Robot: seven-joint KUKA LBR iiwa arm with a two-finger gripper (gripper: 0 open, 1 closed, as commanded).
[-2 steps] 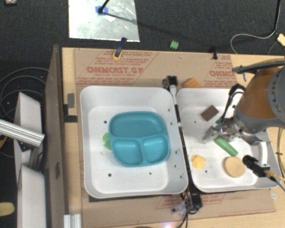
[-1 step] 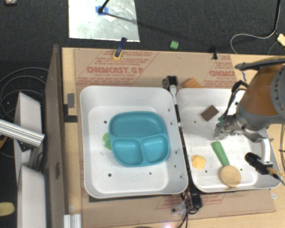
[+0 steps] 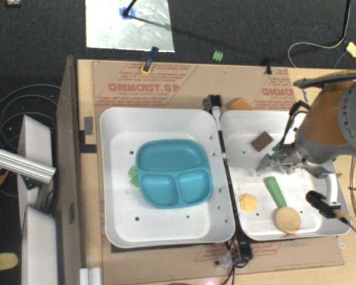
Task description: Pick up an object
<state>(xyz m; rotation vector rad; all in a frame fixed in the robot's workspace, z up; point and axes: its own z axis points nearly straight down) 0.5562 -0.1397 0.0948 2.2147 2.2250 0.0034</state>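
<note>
Green-handled brush with tan round head lies lower right of right bin, bare floor around. Gripper just above handle; finger state unclear.

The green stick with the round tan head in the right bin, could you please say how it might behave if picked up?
The green stick with the round tan head looks rigid, so it should not flop. The bulbous head at one end probably makes it end-heavy and apt to tilt in a grasp. Its rounded shape may roll when nudged.
</note>
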